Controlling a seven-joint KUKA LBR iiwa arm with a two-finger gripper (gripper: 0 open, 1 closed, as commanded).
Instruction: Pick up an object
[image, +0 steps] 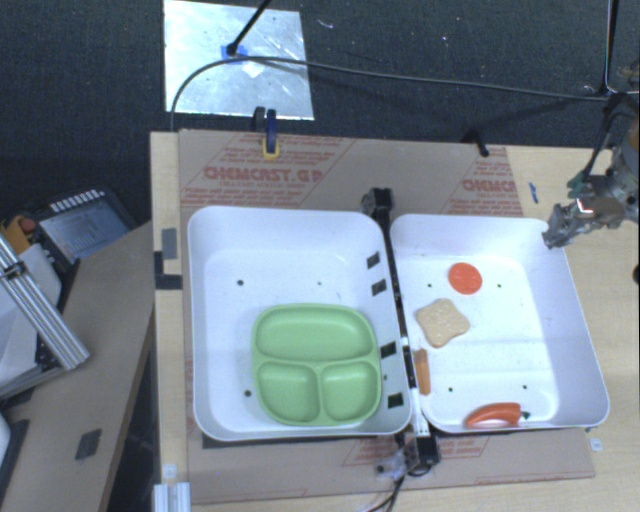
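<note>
At the upper right of the camera view I found the gripper (560, 232) hanging over the far right corner of the right bin (575, 300), just at its rim. I could not tell from this angle whether the jaws stood apart or together; nothing was visible between them.

Inside that right bin I logged four pieces. An orange disc (464, 278) lay toward the far side, with a tan biscuit-shaped piece (441, 322) just beside it toward the near side, the two apart. A small sausage-shaped piece (422, 370) lay against the dividing wall at the bin's left, and a carrot-like orange piece (494, 414) rested by the near wall. The left bin (215, 300) held a green divided plate (316, 362). Both bins sat on the cardboard-covered worktop (330, 165).

My judgement: the task stood at the approach step, no pick yet made. The orange disc was the nearest candidate, lying well to the left of the jaws and lower down in the bin. The next move would call for travelling inward over the bin floor, centring above one piece, then descending.
</note>
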